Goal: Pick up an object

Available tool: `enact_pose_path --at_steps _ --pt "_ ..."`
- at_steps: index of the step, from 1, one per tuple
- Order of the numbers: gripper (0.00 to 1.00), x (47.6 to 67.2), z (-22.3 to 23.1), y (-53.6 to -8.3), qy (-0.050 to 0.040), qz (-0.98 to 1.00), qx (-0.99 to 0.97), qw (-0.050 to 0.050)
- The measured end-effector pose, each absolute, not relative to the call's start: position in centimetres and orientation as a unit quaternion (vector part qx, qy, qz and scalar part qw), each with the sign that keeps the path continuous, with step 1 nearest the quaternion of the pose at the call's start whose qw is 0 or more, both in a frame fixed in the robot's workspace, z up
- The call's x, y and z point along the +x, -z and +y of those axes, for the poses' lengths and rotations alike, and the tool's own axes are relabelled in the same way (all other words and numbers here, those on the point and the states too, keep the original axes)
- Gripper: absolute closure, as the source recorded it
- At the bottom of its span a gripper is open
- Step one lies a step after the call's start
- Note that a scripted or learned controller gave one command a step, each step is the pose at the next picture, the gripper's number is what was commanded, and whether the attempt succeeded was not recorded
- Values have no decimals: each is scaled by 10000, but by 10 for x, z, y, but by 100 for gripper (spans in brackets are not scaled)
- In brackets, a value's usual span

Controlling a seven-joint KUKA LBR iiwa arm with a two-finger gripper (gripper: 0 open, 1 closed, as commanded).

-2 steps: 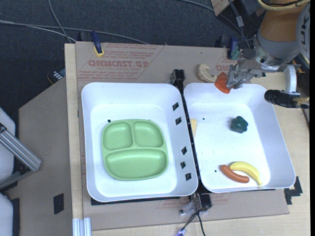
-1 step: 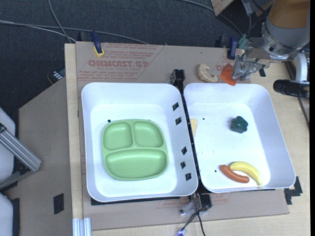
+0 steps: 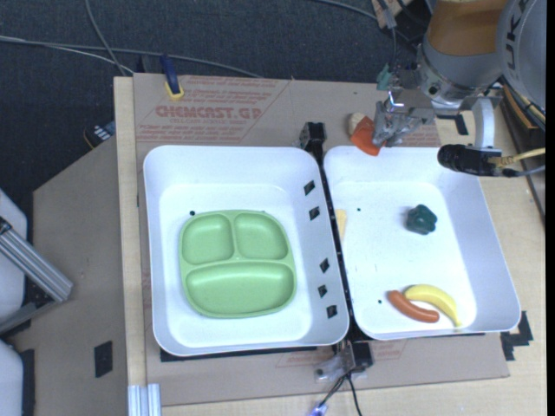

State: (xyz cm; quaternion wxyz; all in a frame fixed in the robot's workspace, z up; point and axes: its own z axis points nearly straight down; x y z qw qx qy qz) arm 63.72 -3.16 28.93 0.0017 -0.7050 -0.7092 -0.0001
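Gripping an orange piece [image 3: 366, 137], the gripper [image 3: 390, 133] hangs over the right bin's [image 3: 486, 258] far rim.
Far to its left lies a green tray [image 3: 237, 263]; nearer the camera sit a green lump [image 3: 422, 219], sausage [image 3: 413, 306] and banana [image 3: 436, 300]; 2 fingers clamp the piece.

A green divided plate [image 3: 237, 263] lies in the left bin [image 3: 165, 232].

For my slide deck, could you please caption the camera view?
Gripper above the right bin's far rim, beside an orange object; banana, sausage, green toy inside.
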Motion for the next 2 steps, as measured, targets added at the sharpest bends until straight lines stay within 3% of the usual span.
enact_pose_path --at_steps 2 --pt "100 622 78 -254 -7 -7093 -7050 24"
